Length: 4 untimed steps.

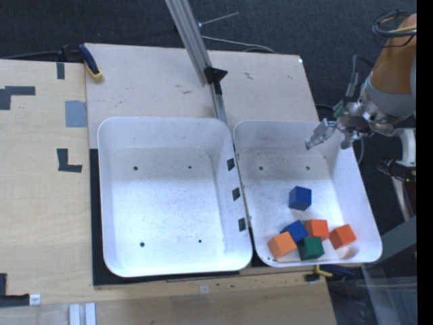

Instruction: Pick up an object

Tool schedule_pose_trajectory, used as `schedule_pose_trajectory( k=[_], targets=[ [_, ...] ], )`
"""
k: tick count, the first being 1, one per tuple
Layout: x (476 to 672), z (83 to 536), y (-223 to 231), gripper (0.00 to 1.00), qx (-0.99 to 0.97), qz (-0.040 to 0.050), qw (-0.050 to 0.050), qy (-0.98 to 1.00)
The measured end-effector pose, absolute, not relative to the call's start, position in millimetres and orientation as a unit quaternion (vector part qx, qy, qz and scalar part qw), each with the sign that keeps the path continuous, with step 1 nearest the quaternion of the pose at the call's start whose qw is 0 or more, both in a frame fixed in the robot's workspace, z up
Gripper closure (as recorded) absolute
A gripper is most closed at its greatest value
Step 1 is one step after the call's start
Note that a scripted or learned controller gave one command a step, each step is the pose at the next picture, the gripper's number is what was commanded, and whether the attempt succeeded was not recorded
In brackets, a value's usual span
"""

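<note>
the gripper point(329, 135) hangs over the upper right corner of the right bin point(357, 181), a shallow white plastic tray with rounded corners and fine dark speckling on its floor; whether the gripper is released or clenched cannot be told, and nothing is seen held in it. the arm behind it is grey metal with a smooth orange band point(396, 63) above the wrist. well below the gripper, toward the near side of the same bin, sits a lone blue cube point(300, 198), matte and sharp-edged, apart from the rest. further below it, a tight cluster lies against the near wall: a second blue cube point(295, 230), an orange cube point(281, 245), a green cube point(311, 248) and another orange cube point(316, 228), all touching or nearly so, with a red-orange cube point(343, 235) just to their right. to the gripper's left, past the shared rim, lies the left bin point(108, 181), the same speckled white plastic. a ribbed aluminium bar point(186, 26) slants down to the junction of the bins, ending in a black bracket point(215, 75). the bench point(135, 80) is pale wood with grey tape patches point(76, 113).
</note>
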<state>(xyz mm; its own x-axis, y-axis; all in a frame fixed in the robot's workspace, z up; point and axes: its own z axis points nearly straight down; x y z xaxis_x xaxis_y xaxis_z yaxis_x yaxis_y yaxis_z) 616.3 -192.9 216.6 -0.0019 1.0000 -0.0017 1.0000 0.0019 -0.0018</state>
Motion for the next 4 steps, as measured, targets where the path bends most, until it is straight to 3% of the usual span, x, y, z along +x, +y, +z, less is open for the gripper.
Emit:
schedule_pose_trajectory(
  k=[1, 2, 4],
  targets=[
    [597.7, 87.7, -209.1, 0.00, -0.707, 0.0024, 0.003, -0.707],
    [542.3, 91.4, -192.6, 0.00, -0.707, 0.0016, 0.003, -0.707],
    [483.4, 92.5, -147.6, 0.00, -0.707, -0.0004, -0.001, -0.707]
  ],
)
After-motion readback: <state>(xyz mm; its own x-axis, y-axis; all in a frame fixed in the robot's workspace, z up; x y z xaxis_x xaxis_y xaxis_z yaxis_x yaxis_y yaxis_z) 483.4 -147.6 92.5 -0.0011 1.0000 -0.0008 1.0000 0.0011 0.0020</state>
